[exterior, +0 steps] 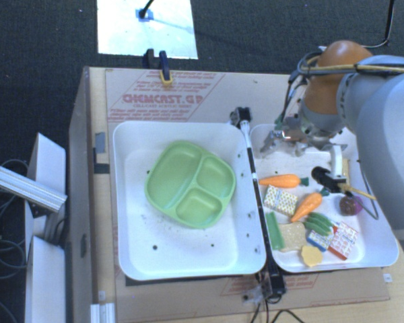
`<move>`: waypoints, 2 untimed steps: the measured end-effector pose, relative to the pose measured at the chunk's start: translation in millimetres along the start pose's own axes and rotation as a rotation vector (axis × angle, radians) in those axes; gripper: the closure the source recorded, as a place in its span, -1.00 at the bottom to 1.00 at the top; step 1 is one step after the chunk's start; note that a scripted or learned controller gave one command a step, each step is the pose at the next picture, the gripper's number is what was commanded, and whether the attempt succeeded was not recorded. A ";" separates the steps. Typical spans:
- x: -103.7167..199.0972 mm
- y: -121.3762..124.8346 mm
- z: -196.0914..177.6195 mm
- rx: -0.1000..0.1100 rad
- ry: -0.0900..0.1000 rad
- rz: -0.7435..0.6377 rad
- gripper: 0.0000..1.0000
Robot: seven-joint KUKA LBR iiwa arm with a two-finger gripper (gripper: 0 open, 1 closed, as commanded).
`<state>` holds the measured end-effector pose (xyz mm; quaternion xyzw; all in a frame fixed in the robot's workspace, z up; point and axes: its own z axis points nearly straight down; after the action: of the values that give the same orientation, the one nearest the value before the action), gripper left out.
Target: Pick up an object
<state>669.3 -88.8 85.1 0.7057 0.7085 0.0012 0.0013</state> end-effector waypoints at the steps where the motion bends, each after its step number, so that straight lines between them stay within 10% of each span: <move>1: -4.2 -0.2 -0.1 0.001 0.000 0.002 -1.00; 2: -11.5 -0.1 -0.3 0.000 -0.001 0.003 -1.00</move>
<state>669.3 -100.3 85.4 0.7067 0.7075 0.0009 0.0016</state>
